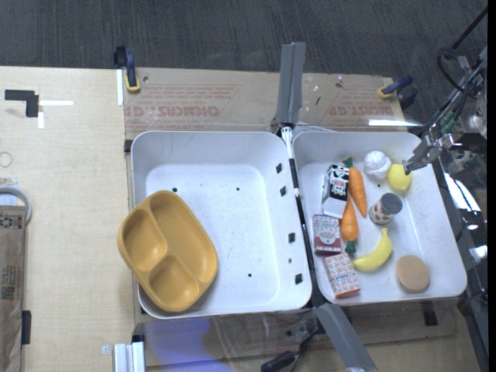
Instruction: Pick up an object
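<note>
Gripper hangs over the right white bin near its far right rim, tips just beside a small yellow lemon; whether its pincer is open or closed, I cannot tell. A yellow divided plate lies in the left white bin.

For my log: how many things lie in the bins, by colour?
Yellow: 3, tray, banana, lemon
Orange: 2, carrots
Red: 2, cartons
White: 1, ball
Black-and-white: 1, box
Tan: 1, disc
Grey: 1, can
Total: 11
</note>
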Motion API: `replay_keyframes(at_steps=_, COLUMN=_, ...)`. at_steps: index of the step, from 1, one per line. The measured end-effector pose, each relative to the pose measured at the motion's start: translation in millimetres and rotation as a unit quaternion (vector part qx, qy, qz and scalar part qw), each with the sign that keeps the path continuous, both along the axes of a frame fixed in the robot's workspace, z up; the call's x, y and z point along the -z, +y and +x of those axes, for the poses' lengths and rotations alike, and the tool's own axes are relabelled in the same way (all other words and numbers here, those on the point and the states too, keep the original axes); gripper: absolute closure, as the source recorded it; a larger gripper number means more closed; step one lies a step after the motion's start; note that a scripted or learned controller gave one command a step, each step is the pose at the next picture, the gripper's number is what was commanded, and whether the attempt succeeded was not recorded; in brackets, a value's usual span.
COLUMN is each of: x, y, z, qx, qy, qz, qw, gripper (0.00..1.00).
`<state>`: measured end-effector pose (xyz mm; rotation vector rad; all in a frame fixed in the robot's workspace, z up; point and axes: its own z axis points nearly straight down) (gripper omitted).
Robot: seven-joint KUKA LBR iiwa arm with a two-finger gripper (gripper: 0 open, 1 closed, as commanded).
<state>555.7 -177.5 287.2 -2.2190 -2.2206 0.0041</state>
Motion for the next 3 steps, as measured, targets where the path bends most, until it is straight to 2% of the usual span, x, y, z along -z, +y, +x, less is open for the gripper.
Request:
replay_keyframes(at_steps=1, x=71, y=29, z=42, qx=-0.008, qy=0.0, qz=0.0, qw=1.0, gripper=0.0)
replay_keyframes(at_steps=2, x=172, y=14, z=-54, qx=-0.108, qy=0.0, qz=0.001, qw=0.9942, gripper=0.0)
replay_keyframes(at_steps=3, x=197, y=23, z=-79, qx=-0.12, qy=0.0, qz=0.0011, qw=0.9928, gripper=0.0)
